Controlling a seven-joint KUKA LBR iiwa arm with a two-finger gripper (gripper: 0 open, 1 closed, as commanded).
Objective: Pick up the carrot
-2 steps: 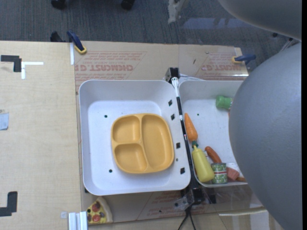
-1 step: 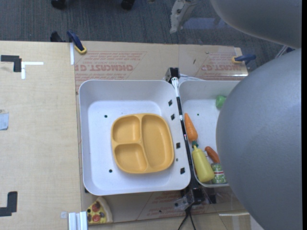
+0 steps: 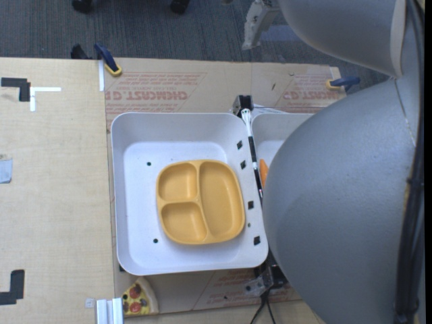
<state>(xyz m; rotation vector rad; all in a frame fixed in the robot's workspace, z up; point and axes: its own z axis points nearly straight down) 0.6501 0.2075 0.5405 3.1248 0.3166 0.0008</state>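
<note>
While the grey arm [image 3: 351,201] covers most of the right bin [image 3: 283,123], a sliver of the carrot [image 3: 264,173] is seen at that bin's left edge. A yellow divided plate [image 3: 200,201] lies in the left bin [image 3: 128,181]. Mirrored print on the cardboard [image 3: 169,90] cannot be made out.
</note>
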